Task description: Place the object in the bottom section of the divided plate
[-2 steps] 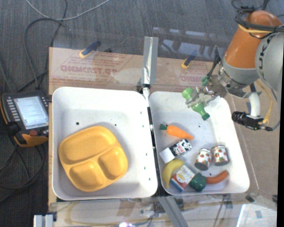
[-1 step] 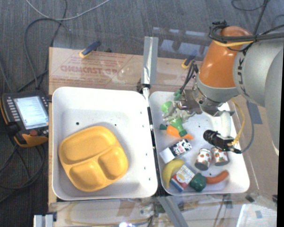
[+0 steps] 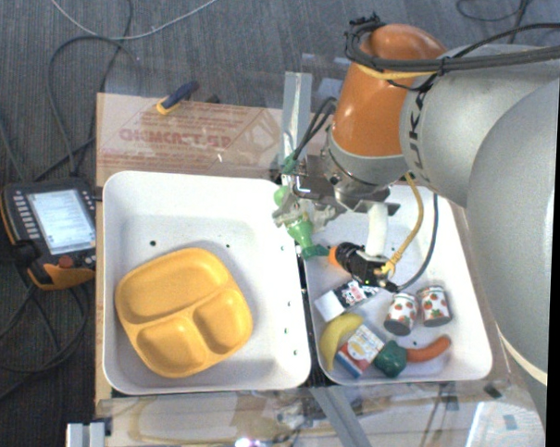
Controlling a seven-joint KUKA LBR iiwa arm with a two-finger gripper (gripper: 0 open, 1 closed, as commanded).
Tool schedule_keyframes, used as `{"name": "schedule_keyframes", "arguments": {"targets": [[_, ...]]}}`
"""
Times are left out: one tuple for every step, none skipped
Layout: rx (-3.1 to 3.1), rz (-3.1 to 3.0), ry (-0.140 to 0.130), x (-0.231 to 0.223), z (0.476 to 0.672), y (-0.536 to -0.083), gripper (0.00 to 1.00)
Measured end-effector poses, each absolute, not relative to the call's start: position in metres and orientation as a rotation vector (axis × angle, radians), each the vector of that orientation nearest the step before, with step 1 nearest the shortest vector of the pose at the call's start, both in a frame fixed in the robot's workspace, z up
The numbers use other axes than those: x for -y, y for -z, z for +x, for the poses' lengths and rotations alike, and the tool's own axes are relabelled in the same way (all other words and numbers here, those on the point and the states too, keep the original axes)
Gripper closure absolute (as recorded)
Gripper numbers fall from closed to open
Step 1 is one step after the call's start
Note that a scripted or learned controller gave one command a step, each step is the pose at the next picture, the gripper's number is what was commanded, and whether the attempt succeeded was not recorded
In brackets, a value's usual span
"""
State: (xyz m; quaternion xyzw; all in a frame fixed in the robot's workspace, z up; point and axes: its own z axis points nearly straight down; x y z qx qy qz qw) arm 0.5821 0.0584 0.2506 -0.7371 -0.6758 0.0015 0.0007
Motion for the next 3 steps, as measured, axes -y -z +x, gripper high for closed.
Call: {"name": "schedule_keyframes", "arguments": {"targets": [[2.225,-2.217,-0.007,-0.114,0.572,-0.238,1.0],[2.47,-1.938,-0.006,-0.162,0.574,-0.222,1.0],[2.47,-1.938,-0.004,-0.162,0.574,-0.222,0.0]]}}
